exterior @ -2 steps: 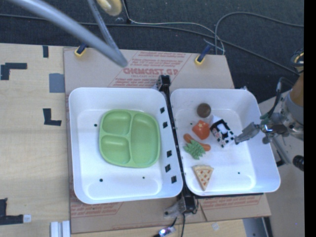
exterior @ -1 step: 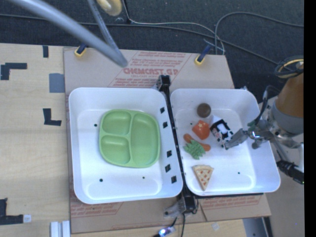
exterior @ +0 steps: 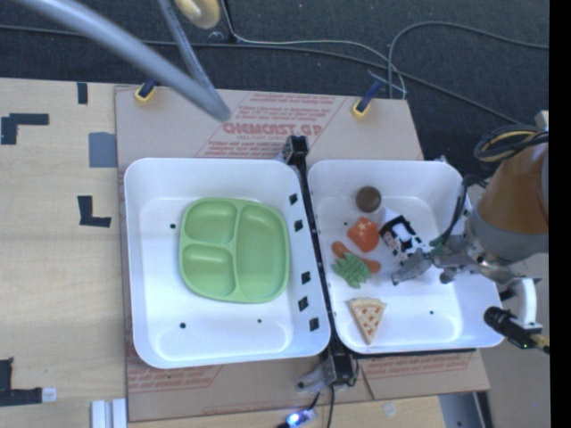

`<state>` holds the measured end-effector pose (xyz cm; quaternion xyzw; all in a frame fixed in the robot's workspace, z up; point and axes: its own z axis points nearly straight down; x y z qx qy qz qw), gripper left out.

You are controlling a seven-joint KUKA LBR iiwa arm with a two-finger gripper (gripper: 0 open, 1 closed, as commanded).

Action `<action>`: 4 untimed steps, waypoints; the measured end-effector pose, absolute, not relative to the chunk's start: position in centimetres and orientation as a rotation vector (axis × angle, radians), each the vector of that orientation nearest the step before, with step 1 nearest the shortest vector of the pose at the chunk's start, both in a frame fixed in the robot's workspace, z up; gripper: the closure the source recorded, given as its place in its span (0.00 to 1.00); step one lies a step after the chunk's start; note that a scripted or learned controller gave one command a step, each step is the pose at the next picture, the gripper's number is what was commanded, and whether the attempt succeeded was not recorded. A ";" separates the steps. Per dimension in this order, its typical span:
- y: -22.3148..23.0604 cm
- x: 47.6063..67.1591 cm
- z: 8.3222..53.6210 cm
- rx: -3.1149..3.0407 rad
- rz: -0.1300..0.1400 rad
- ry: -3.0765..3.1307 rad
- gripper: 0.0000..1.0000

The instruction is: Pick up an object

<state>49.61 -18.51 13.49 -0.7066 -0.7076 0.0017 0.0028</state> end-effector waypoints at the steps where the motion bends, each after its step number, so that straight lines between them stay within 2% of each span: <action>1: -18.5 49.6 8.3 -2.221 0.002 -2.223 0.00; 2: -18.5 49.7 9.6 -2.224 0.001 -2.226 1.00; 4: -18.2 50.1 21.2 -2.221 -0.003 -2.227 1.00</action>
